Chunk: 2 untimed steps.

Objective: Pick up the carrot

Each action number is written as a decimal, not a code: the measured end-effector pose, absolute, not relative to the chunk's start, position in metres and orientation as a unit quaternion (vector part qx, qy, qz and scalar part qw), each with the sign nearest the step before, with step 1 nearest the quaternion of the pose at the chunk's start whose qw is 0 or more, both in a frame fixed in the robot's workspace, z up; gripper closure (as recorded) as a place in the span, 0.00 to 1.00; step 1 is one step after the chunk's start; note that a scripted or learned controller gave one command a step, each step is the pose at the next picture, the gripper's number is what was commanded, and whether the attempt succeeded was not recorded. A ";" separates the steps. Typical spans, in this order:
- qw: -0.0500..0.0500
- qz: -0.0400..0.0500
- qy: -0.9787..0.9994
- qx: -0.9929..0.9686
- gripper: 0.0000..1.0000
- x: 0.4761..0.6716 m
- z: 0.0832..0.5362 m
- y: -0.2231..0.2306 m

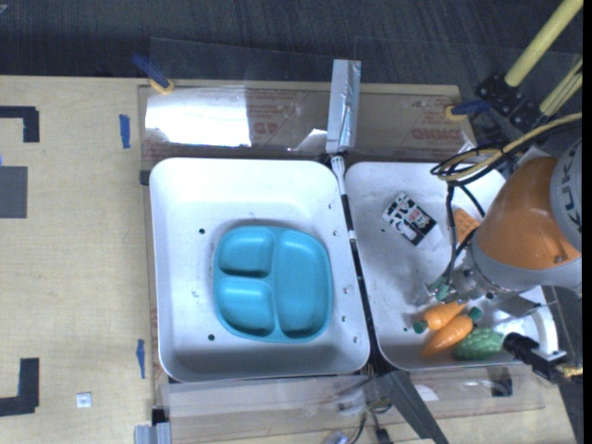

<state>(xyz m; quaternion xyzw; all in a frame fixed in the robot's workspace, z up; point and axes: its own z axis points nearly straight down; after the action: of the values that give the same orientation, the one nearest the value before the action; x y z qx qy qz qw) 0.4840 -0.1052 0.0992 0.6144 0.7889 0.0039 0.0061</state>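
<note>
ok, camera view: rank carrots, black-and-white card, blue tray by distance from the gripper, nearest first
1. carrots, right bin's near corner, right beside the gripper.
2. black-and-white card, farther back in the right bin.
3. blue tray, over in the left bin, farthest.

Robot lab or test cell, not home. Plywood surface (pixel 74 276) carries black tape corner marks (pixel 26 123) and blue tape tabs (pixel 125 130). Two white bins (pixel 176 192) sit side by side under clear plastic sheet (pixel 240 118). Grey arm with orange band (pixel 527 220) and loose black cables (pixel 481 169) reach in at right. Dark carpet-like floor (pixel 277 7) beyond. Yellow pole (pixel 550 30) at upper right.
</note>
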 end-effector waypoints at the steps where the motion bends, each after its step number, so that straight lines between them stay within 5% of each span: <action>1: 0.006 0.004 0.789 0.615 0.00 0.484 0.099 -0.105; 2: 0.003 0.001 0.701 0.713 0.00 0.481 0.087 -0.173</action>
<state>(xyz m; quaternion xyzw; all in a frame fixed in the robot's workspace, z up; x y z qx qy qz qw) 0.4812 -0.1727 0.0871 0.7134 0.7007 0.0012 0.0032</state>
